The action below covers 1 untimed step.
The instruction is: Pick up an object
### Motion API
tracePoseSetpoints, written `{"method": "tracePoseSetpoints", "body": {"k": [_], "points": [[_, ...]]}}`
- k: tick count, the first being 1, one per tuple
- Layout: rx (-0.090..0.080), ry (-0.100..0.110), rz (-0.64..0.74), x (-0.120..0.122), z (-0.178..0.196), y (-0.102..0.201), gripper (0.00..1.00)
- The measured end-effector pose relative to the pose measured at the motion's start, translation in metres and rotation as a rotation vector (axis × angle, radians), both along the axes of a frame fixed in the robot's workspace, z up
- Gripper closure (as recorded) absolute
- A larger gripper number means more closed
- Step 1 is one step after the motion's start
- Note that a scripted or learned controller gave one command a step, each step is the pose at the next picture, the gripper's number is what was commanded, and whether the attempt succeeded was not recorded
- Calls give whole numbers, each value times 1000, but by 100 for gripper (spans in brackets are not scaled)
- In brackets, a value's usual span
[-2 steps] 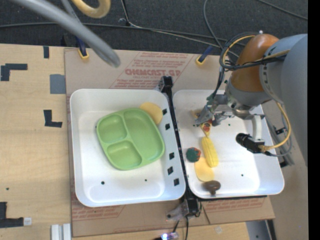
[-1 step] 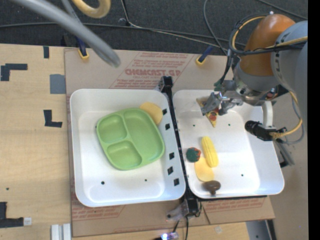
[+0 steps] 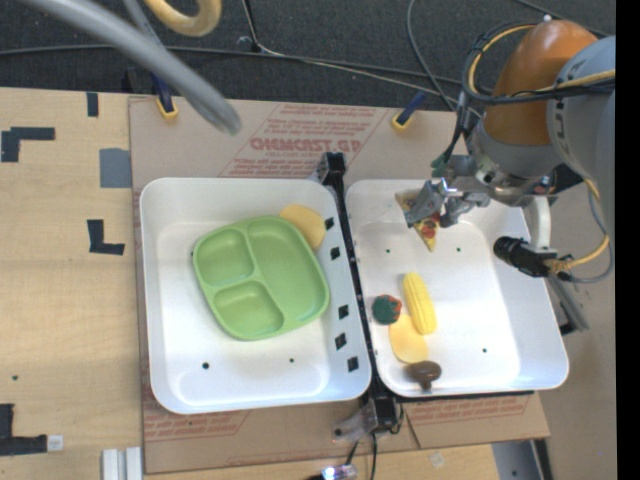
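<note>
There's the bench [image 3: 60, 268], pale wood, with a sheet of cardboard [image 3: 290, 138] laid over it; red print runs across the cardboard above the bins, too blurred to read with any confidence. On it sit two white bins side by side. The left bin [image 3: 170, 368] carries a green divided tray [image 3: 260, 278], three compartments, lying flat, and a yellow rounded piece [image 3: 305, 223] tucks against the tray's far right corner, by the wall between the bins.

The grey arm [image 3: 560, 78], with its orange band, reaches in from the right over the far part of the right bin [image 3: 520, 348]. Its gripper [image 3: 432, 208] points down over that bin's far left area, and a small red and yellow thing [image 3: 428, 231] sits right at its tips; whether it is clamped I cannot tell.

Nearer to me in the right bin: a corn cob [image 3: 420, 301] lying lengthwise, a green and red toy [image 3: 386, 309] touching its left side, a pale yellow piece [image 3: 407, 344] just below, and a small brown piece [image 3: 425, 373] by the near wall.
</note>
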<state>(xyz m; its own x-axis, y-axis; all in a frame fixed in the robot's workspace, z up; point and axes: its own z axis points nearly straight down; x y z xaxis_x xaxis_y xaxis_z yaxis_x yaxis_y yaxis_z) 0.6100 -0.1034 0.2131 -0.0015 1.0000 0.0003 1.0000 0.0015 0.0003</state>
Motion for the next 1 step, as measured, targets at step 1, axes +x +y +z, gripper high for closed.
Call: {"method": "tracePoseSetpoints", "body": {"k": [1], "points": [[1, 1, 5, 20, 0, 50, 100]]}}
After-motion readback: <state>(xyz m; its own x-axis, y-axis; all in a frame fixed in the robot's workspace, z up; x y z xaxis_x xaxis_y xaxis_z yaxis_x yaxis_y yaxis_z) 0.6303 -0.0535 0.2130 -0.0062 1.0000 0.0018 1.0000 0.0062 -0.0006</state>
